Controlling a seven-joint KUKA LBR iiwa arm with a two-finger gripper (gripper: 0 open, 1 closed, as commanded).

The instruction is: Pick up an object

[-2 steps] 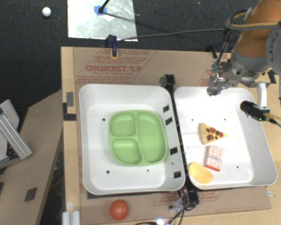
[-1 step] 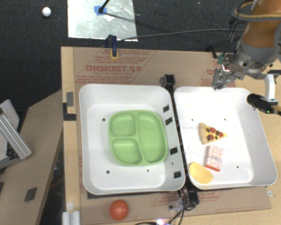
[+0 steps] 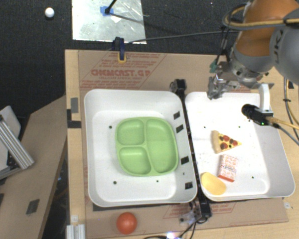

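Where a brown printed board (image 3: 139,68) covers the bench, the grey arm (image 3: 261,34) with its orange band reaches in from the right and takes up the upper right of the camera view. Two shallow white bins sit side by side on the board, touching along their inner walls. The left bin (image 3: 97,108) holds a green divided plate (image 3: 147,146), lying flat near its middle, with three compartments facing up. The right bin (image 3: 269,153) lies below the arm. The gripper (image 3: 215,91) hangs over this bin's far left corner, pointing down; at this angle I cannot tell how far the claw is open, and nothing shows in its grasp. The things to be picked all lie in the right bin, well apart from the gripper. A toy pizza slice (image 3: 223,141) rests near the bin's middle, with its point toward the far side. Just in front of it, a small red and white packet (image 3: 228,167) lies flat. Beside the packet, a yellow rounded piece (image 3: 213,183) sits in the near left corner against the wall. Outside the bins, a small red ball (image 3: 126,222) rests on the bench, in front of the left bin.
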